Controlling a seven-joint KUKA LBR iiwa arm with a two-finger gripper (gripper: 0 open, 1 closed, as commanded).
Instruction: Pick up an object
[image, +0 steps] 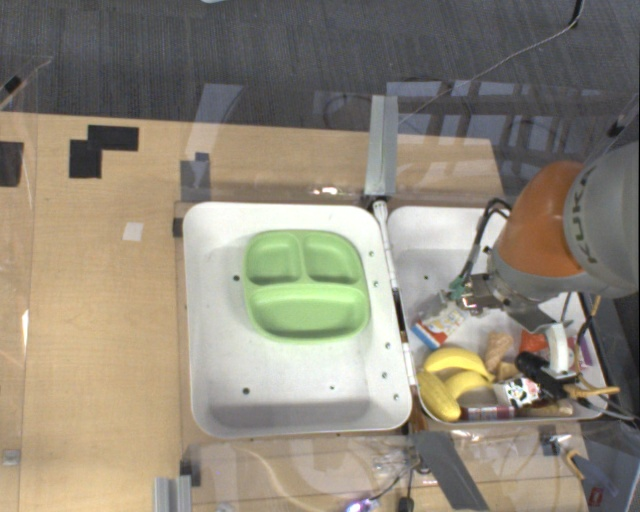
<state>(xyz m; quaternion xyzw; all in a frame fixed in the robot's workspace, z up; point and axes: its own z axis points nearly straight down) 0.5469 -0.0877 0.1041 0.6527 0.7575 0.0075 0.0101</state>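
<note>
Where clutter crowds — banana beside marker

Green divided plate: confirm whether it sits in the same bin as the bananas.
No. The green divided plate lies in the left bin, while the bananas lie in the right bin.

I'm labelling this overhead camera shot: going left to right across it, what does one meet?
Black marks on the bench → green divided plate in the left bin → bananas in the right bin → the arm's orange band.
</note>
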